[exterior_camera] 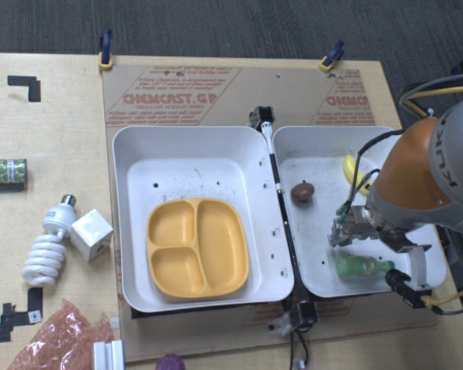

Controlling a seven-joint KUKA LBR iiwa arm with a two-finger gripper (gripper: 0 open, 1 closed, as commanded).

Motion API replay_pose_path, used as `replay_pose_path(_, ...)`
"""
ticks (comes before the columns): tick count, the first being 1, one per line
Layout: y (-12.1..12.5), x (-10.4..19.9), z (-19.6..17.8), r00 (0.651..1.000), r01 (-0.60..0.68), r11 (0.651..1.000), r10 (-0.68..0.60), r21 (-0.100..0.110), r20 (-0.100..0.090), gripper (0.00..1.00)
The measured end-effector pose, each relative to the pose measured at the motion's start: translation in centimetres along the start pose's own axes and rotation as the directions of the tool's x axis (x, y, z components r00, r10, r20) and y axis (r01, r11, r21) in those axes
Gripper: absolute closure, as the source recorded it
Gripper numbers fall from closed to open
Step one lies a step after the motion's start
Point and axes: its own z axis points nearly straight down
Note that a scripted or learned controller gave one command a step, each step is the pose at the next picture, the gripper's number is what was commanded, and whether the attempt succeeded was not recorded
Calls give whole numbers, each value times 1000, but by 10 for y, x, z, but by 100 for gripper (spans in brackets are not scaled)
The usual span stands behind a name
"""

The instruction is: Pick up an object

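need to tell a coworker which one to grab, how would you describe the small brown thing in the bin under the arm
Look at the right-hand white bin, the one the arm reaches into. The small brown round object lies alone near its left wall. It is dark and round, unlike the green bottle near the front edge and the yellow object farther right.

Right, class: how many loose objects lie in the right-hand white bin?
3: a brown round object mid-bin, a green plastic bottle near the front, a yellow object partly behind the arm. More may be hidden beneath it.

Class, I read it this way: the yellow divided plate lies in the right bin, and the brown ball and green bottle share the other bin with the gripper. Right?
Not quite: the camera view shows the yellow divided plate in the left bin. The brown ball, green bottle and gripper are in the right bin.
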Motion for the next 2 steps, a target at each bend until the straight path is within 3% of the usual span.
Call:
replay_pose_path(1, 39, -2, -55, 1000, 5, 1000, -5, 1, 0, 100)
replay_pose_path(2, 39, -2, -55, 1000, 4, 1000, -4, 1, 0, 0)
